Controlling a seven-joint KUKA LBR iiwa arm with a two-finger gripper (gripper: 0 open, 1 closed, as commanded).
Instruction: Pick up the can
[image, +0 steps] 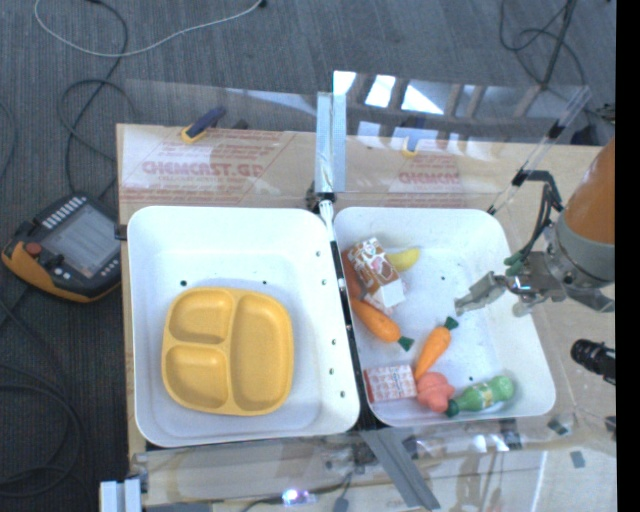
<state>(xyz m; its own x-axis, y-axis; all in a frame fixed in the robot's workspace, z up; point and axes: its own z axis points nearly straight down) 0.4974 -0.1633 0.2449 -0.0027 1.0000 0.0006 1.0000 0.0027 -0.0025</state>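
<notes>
Camera view looks down on the surface (200, 165) with two white bins side by side. Left bin (150, 240) holds a yellow divided tray (228, 350). Right bin (500, 240) holds toy food: a small brown-and-white carton (375, 268) with a banana (403, 259) just beside it near the bin's far left, one carrot (378, 322) lying below the carton, a second carrot (433, 348) tilted near the bin's middle, a pinkish-orange round fruit (432, 390), a green bottle (484, 394) lying on its side against the near wall, and the can (390, 382), red and white, on its side at the near left part of the bin, just beside the round fruit. The grey arm (590, 230) with its orange band comes in from the right, and the claw (478, 295) hangs over the right half of that bin, pointing left; whether it is spread or pressed together cannot be told from here. Nothing sits in it. The can lies well apart from the claw, to its left and nearer the front wall, with the second carrot between them.
</notes>
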